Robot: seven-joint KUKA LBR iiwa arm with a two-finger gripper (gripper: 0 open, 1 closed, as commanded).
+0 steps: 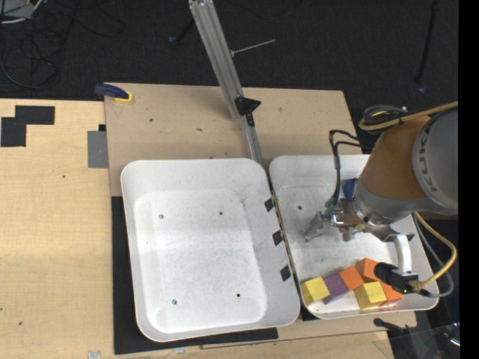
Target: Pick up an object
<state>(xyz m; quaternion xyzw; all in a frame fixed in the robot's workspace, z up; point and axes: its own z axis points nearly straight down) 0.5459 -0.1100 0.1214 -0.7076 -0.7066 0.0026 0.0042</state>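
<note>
Orange and yellow blocks (352,284) are lying lower right; gripper (318,226) is hovering above them, fingers' state unclear; descent needed.

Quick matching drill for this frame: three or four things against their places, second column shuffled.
Things:
1. Small yellow cube
2. Shallow white left bin
3. Slanted grey metal rail
4. Arm's gripper

Places:
A. above the right bin's floor
B. rising from between the bins toward the back
C. near edge of the right bin
D. left of the black clips

Pairs: 1-C, 2-D, 3-B, 4-A
</note>
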